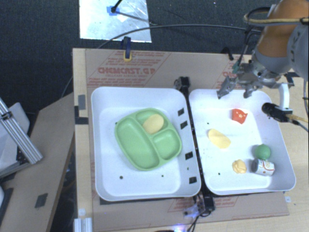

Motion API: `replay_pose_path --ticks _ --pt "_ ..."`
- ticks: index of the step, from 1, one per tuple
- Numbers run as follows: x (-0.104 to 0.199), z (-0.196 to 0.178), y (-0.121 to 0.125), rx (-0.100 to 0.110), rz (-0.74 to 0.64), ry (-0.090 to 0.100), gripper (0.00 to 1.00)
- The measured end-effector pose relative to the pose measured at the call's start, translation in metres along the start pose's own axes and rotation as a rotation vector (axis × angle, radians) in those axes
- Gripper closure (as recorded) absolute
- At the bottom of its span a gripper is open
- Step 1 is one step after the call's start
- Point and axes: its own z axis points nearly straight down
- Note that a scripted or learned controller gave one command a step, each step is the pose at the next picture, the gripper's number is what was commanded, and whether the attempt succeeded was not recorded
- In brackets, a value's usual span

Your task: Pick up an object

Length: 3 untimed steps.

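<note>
Approach step: gripper (236,91) hovers spread and empty above right bin's (207,178) far edge, nearest pick target is the red piece (239,115) just below it, so next move likely needs a short descent centred over it, then clamping.

I read one white bin (212,178) directly under the pincer (235,92) and a second bin (104,178) beside it, farther from the pincer. A cardboard sheet (145,64) underlies both. A clamp (127,49) and a foil sheet (96,18) lie well apart from the pincer.
</note>
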Motion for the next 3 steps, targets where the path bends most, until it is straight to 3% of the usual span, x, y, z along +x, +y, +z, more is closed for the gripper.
replay_pose_path --ticks 1,3 --pt "0.0 -0.007 0.002 -0.012 -0.002 -0.001 0.0" --pt "0.01 0.115 0.009 -0.008 -0.006 -0.001 0.0"
